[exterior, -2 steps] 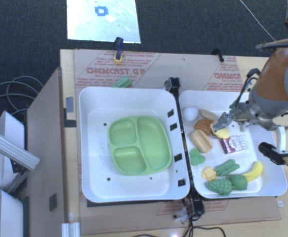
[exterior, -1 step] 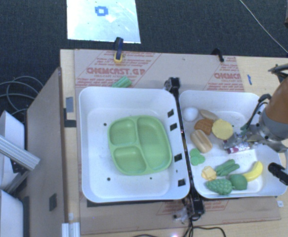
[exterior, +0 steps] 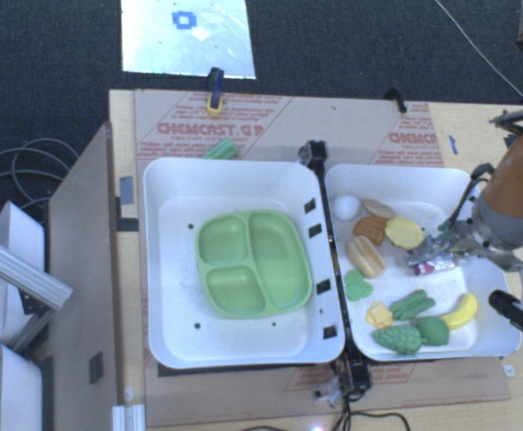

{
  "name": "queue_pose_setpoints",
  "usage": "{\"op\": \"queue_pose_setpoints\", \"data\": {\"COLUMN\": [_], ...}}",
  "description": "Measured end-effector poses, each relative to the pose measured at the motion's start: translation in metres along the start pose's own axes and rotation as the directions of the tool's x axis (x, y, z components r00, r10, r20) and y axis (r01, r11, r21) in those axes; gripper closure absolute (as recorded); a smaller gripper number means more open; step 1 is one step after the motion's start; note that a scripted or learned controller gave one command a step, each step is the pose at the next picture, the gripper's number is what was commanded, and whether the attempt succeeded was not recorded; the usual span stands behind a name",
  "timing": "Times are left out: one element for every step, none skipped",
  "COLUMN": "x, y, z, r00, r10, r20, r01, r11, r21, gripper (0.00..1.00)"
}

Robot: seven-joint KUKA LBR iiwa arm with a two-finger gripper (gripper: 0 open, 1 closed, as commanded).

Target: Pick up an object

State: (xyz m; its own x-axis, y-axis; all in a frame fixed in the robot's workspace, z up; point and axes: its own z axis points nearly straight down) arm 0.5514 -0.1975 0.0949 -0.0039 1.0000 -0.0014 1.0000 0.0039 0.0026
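Two white bins on a cardboard-topped bench (exterior: 270, 119)

Dark carpet (exterior: 46, 52) surrounds it; the gripper's (exterior: 433, 260) state cannot be told.

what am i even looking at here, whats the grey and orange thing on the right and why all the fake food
This is one camera fixed above a bench, looking down at a slant. The grey and orange thing is a robot arm reaching in from the right. Its pincer is down in the right bin, among toy food: a banana, a bread roll, a white egg, green grapes and more. The left bin holds a green divided plate. The arm's job is to pick up one object. Something small and red-and-silver sits right at the pincer, but I can't tell whether it is gripped.
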Motion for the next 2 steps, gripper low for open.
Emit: {"op": "queue_pose_setpoints", "data": {"x": [0.042,0.122], "y": [0.073,0.123], "z": [0.010,-0.103], "r00": [1.000,1.000], "r10": [-0.006,-0.010], "r20": [-0.002,-0.003], "r01": [0.006,0.010], "r11": [1.000,1.000], "r21": [-0.005,-0.015], "gripper": [1.00,1.00]}}
